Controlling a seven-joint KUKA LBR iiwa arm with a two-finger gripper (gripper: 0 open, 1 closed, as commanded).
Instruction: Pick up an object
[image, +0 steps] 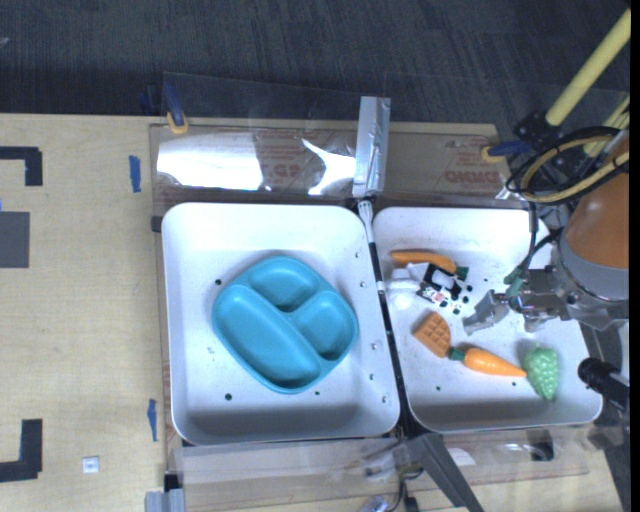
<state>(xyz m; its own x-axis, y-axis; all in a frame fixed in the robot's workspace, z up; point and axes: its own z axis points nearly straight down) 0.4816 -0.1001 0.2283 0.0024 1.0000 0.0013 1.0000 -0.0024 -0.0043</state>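
While the pincer (492, 308) hovers over the right bin (500, 400) above the carrot (487, 362), its opening impossible to tell, the approach step seems underway, needing descent next.

one fixed camera overhead, slanting down on both bins (180, 300).

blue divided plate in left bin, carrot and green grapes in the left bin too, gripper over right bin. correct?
One error: the carrot and grapes lie in the right bin, per the camera view. The blue plate is in the left bin; the gripper is over the right.
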